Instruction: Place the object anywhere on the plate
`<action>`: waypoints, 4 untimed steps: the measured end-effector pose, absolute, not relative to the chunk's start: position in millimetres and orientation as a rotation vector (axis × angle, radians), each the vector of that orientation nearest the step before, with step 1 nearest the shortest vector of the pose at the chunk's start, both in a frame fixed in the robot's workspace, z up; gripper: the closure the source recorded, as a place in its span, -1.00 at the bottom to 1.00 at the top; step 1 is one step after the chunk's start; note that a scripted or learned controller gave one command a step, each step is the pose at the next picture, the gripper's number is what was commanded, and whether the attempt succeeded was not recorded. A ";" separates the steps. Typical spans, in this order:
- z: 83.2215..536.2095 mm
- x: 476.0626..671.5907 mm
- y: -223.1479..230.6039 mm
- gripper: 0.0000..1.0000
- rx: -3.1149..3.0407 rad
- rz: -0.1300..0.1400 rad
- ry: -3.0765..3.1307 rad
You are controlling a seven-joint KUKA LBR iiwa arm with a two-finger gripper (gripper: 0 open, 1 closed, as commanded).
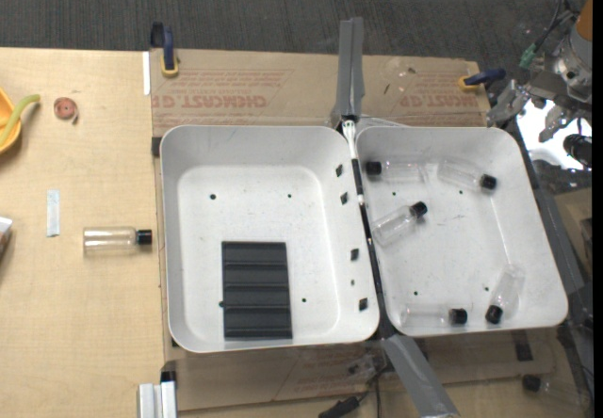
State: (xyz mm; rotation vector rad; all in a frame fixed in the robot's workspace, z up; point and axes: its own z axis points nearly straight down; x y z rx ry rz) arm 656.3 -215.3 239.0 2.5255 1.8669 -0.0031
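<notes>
Wooden desk (85, 313) holds 2 white bins; black ridged plate (255, 291) lies far left of the tool (556, 77), whose state I cannot tell.

Black ridged plate (255, 291) in left bin (179, 218), clear bottles (399, 220) in right bin (537, 247)

The robot arm (565, 68) sits at the right edge, cut off by the frame, its parts a tangle too cluttered to sort into wrist or gripper. A yellow object (9, 120) and a small item (4, 235) below it are both clipped by the left edge. The clear bottles (452, 173) in the right bin (528, 162) nearly vanish against the white; mostly their black caps show.
</notes>
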 end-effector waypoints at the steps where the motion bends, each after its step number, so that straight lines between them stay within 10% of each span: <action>1: 361.2 644.4 -214.2 -1.00 2.507 -0.004 1.893; 2: 440.6 568.0 -205.4 -1.00 2.551 -0.006 1.835; 4: 439.3 631.8 -9.6 -1.00 2.856 -0.008 1.309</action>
